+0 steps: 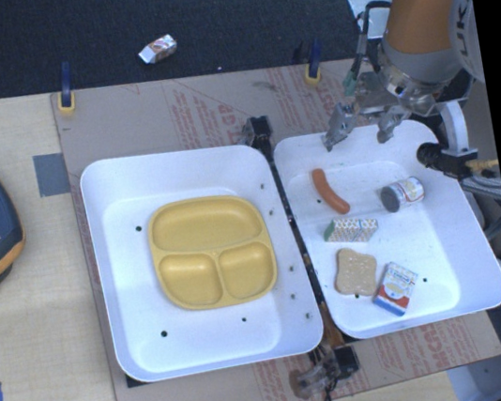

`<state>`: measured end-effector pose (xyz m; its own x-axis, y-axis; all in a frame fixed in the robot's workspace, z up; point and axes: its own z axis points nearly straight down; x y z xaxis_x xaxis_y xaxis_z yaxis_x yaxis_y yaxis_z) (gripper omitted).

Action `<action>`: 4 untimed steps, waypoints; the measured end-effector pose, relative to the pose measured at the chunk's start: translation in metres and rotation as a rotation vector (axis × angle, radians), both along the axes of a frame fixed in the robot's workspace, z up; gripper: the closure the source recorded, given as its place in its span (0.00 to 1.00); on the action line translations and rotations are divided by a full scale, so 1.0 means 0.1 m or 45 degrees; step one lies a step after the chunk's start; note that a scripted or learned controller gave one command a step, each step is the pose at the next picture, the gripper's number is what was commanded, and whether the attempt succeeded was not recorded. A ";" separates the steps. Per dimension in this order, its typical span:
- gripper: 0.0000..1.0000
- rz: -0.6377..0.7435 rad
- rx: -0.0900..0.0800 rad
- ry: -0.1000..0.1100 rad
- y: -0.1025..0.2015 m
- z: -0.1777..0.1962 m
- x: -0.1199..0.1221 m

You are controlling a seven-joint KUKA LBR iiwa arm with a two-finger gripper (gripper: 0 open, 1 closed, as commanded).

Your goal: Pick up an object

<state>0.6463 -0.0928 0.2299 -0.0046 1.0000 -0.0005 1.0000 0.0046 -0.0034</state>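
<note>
Carton point(396, 288) well below tool point(360, 132)

Two smooth white plastic bins point(143, 355) sit on matt brown cardboard point(160, 115) over a pale wood-grain bench point(42, 373). A matt yellow plastic tray point(211, 249) lies in one. The other holds a glossy sausage point(329, 191) and rough-textured toast point(355, 271).

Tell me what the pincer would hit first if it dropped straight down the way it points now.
Probably the bare floor at the far end of the right-hand shallow white bin. The pincer hangs over that rim area; the small red-orange sausage lies nearer the camera, seemingly off the line, though depth is unclear.
</note>
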 end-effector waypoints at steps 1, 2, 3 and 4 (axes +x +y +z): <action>0.00 0.002 -0.002 0.003 0.12 -0.39 0.09; 0.00 0.001 -0.002 0.003 -0.05 -1.39 0.09; 1.00 0.003 -0.004 0.002 -0.06 -1.28 0.10; 1.00 0.000 0.001 -0.002 0.50 -0.37 -0.12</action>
